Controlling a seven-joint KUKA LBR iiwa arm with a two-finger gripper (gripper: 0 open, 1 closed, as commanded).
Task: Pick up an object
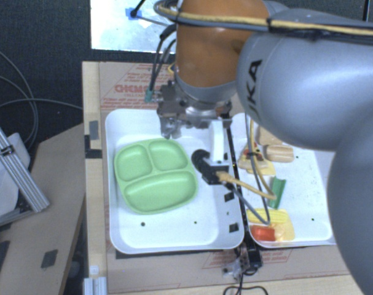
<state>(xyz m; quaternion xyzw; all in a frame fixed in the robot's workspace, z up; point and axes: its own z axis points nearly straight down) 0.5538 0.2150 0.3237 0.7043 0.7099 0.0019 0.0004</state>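
The end effector (172,128) hangs over the far edge of the left bin (121,238); whether it is released or clenched I cannot tell, and nothing shows in its grasp. The nearest candidate is the green divided plate (155,176), lying flat in that bin just on the near side of the end effector and slightly to the view's left, with its long axis running across the view. The small pieces in the right bin (315,165) lie farther off, so the plate's far rim looks the likeliest target.
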